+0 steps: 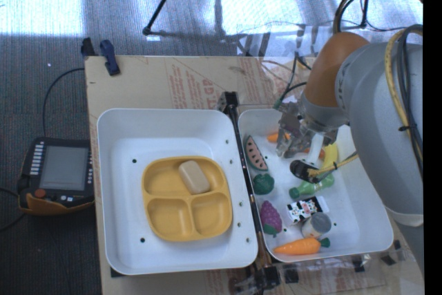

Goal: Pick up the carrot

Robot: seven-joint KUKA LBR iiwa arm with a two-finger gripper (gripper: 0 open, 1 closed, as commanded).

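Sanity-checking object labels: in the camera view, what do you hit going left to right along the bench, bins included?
Yellow divided plate in the left bin → beige block on that plate → watermelon slice in the right bin → purple grapes → gripper → carrot → green bottle.

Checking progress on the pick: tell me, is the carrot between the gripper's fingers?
No, the carrot lies at the right bin's near edge, far from the gripper.

orange toy carrot [302,246] with green top, purple plastic grapes [271,215], black-and-white cow-patterned carton [306,209], yellow divided plastic plate [186,198], red-and-green watermelon slice [256,154].
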